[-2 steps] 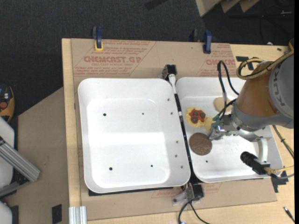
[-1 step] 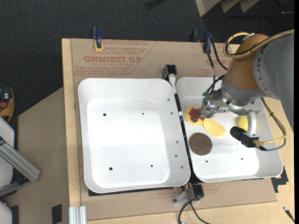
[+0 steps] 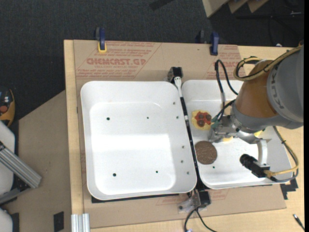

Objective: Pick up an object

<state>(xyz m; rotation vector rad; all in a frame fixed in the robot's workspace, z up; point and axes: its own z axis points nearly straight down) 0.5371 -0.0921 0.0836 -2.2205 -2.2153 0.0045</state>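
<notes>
In the right bin [image 3: 212, 178] lie two things. A small yellow and red object [image 3: 201, 119] rests near the bin's left wall, and a flat round brown disc [image 3: 206, 152] lies below it. My gripper [image 3: 218, 131] hangs low over the right bin, just right of the yellow and red object and above the disc. The wrist hides its tips. I see nothing held in it.
The left bin [image 3: 96, 144] sits beside the right one, with a black divider strip [image 3: 186, 124] between them. Both bins rest on a cardboard sheet [image 3: 120, 59] clamped at the back. The arm's grey and orange body [image 3: 270, 98] covers the right bin's right part.
</notes>
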